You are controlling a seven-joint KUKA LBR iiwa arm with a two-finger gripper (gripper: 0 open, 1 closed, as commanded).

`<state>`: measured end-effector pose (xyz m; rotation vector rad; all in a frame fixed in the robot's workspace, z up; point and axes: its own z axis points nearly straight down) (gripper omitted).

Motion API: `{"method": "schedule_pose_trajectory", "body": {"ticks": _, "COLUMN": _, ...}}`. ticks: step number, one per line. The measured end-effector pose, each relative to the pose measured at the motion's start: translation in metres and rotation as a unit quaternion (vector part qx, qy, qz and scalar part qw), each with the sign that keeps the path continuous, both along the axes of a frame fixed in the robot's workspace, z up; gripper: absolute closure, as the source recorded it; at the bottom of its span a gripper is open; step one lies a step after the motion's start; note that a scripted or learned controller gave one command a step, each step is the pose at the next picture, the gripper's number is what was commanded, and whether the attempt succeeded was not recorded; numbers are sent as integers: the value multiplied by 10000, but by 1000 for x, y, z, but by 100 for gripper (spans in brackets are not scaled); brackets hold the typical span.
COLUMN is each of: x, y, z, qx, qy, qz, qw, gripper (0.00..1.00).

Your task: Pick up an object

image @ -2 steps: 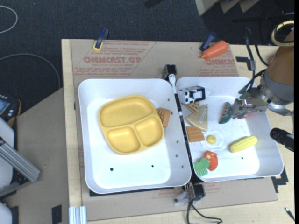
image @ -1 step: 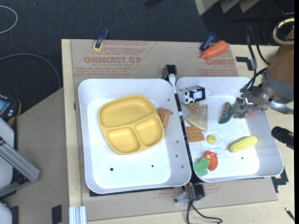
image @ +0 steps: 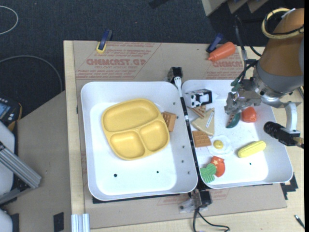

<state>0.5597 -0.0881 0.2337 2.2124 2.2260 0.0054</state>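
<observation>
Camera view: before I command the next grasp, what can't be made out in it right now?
- Gripper: fingertips merge with a dark teal item beneath; contact unclear.
- Red object: partly covered by the gripper body; shape uncertain.
- Brown piece: tucked behind the yellow divided plate; only one end shows.
- Arm: cut off by the right edge.

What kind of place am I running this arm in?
Likely a robotics lab test bench: two white bins clamped onto a cardboard-covered board, toy food like plastic corn, and loose cables on dark carpet.

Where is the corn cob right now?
The corn cob lies in the right bin, toward its near right corner, right of the fried egg and below the tomato.
</observation>
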Motion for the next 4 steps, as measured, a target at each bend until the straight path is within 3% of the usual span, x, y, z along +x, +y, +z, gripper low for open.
{"method": "schedule_pose_trajectory", "body": {"ticks": 1, "x": 19, "y": 44, "z": -13, "qx": 1, "qy": 8, "qz": -3, "qw": 10000, "gripper": 100}}
{"method": "schedule_pose_trajectory", "body": {"ticks": 2, "x": 27, "y": 92, "z": 0, "qx": 7, "qy": 0, "qz": 0, "qw": 10000, "gripper": 100}}
{"method": "schedule_pose_trajectory", "body": {"ticks": 3, "x": 28, "y": 85, "z": 0, "qx": -8, "qy": 8, "qz": -31, "qw": 10000, "gripper": 100}}
{"method": "schedule_pose_trajectory", "body": {"ticks": 4, "x": 31, "y": 99, "z": -5, "qx": -4, "qy": 17, "qz": -24, "qw": 10000, "gripper": 100}}
